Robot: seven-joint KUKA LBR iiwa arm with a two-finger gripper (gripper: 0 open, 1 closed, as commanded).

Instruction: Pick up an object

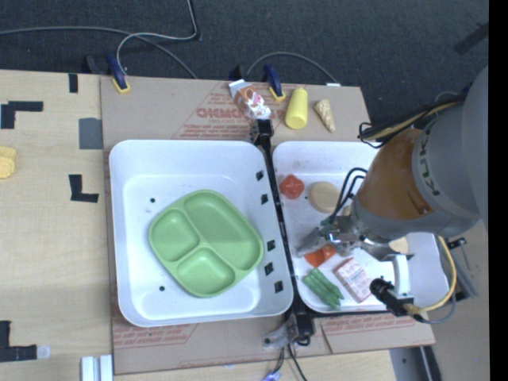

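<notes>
Roughly centred in the left bin point(131, 173) sits a green divided plate point(205, 242). Right bin point(361, 151), measured from the jaws point(324, 240): red round obj point(292, 186) up-left, tan round obj point(323, 196) just above, orange-red piece point(320, 255) touching or just below, green veg point(321, 286) below, pink packet point(352, 279) below-right. Jaws hover low over the orange-red piece; can't tell if open or closed, wrist blocks them.

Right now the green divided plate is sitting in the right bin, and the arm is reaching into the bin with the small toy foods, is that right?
Not quite. The camera view shows the green divided plate in the left bin, not the right one. The rest holds: the arm reaches into the right bin, its gripper among the small toy foods.
</notes>
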